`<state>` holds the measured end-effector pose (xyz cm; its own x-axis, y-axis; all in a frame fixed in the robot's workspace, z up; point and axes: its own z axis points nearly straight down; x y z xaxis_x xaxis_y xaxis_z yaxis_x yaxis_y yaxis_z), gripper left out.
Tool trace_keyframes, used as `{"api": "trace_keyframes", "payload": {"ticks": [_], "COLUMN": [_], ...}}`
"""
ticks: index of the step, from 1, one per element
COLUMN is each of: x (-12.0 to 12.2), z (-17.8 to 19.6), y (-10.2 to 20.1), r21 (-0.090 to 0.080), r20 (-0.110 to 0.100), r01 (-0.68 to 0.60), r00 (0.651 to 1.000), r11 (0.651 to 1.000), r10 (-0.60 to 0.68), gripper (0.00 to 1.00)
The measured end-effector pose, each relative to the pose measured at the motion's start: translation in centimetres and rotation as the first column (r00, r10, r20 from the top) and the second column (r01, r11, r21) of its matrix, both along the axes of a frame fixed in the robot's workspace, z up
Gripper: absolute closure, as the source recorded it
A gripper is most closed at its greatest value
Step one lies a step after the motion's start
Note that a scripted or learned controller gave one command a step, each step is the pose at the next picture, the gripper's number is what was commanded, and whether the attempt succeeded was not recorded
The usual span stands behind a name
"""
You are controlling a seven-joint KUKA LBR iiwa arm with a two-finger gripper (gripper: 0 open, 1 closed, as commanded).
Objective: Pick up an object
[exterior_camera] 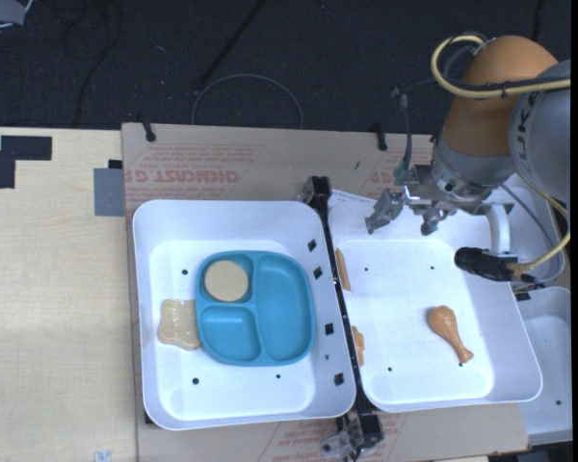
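Step in hand — approach, before any grasp. Gripper point(409, 218) poised above the far rim of the right bin point(520, 373), near that bin's far-left corner, with the orange band of the arm point(501, 85) just behind it. Fingers point(378, 221) spread wide, nothing between them.

Candidate objects, 5 in all:

- Drumstick point(450, 333) — lying flat on the floor of the right bin, toward its near-right part, well apart from the gripper. Thick end toward the far left, thin end toward the near right.
- 2 thin orange strips point(343, 268) along the left wall of the right bin (hard to identify at this size), pressed close to the divider between the bins.
- Round tan disc point(225, 280) resting in the far-left compartment of the blue tray point(279, 306) in the left bin point(164, 229).
- Pale flat piece point(178, 323) on the left bin floor, touching the tray's left edge.

Likeliest target, judged from position: the drumstick, being clear of walls and of other items.

Next move, if so: translate toward the near right until centred over the drumstick's thick end, rotate the wrist so the fingers straddle the long axis crosswise, descend until the tips almost reach the bin floor, then close. Low, tapered shape — expect slip if closed on the thin end.
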<state>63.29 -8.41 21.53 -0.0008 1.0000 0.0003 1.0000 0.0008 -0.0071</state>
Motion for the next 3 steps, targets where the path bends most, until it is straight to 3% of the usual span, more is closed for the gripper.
{"api": "trace_keyframes", "payload": {"ticks": [2,3], "x": [-0.8,-0.7], "z": [-11.8,-10.5], "y": [-1.5,-1.6], "r21": [0.000,0.000], "r20": [-0.001,0.001], "r01": [0.001,0.005], "r00": [1.000,1.000], "r11": [1.000,1.000], "r10": [-0.001,-0.005], "gripper": [0.00,1.00]}}
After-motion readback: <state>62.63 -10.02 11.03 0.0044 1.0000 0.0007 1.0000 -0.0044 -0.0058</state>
